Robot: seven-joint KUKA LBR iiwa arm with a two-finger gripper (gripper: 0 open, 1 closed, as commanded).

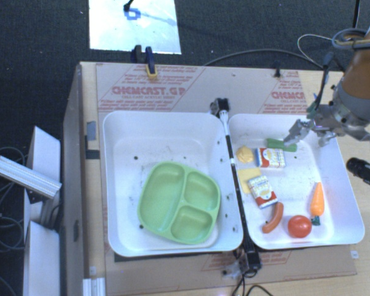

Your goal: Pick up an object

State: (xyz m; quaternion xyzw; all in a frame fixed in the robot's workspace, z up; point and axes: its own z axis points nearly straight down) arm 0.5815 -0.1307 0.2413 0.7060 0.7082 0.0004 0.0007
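Objects for picking lie together in the right bin [351,193]: a yellow round piece [245,155] by the divider, a red and white carton [271,158] next to it, a yellow slice of cheese [248,177] touching a second small carton [263,192], a sausage [273,217], a red tomato [300,226] and an orange carrot [317,200] near the right wall. A green flat piece [280,145] lies at the back of this bin, just above the first carton.

The left bin [120,147] holds a light green tray [179,201] with three compartments, sitting toward the front. Both white bins rest side by side on a brown board with red printed letters [154,82]. A blue clamp with a yellow part [147,59] grips the board's far edge. Beyond the bench there is dark carpet with a pale square sheet [133,16] on it. Cables run at the left and at the far right.

The arm [361,79] reaches in from the right, its orange band high above the wrist, and it bends down toward the back of the right bin. The gripper [311,131] hangs over that back part, with its fingers spread apart; one fingertip [294,132] is just beside the green flat piece, the other is toward the right wall. Nothing sits between the fingers, so the gripper holds no object.
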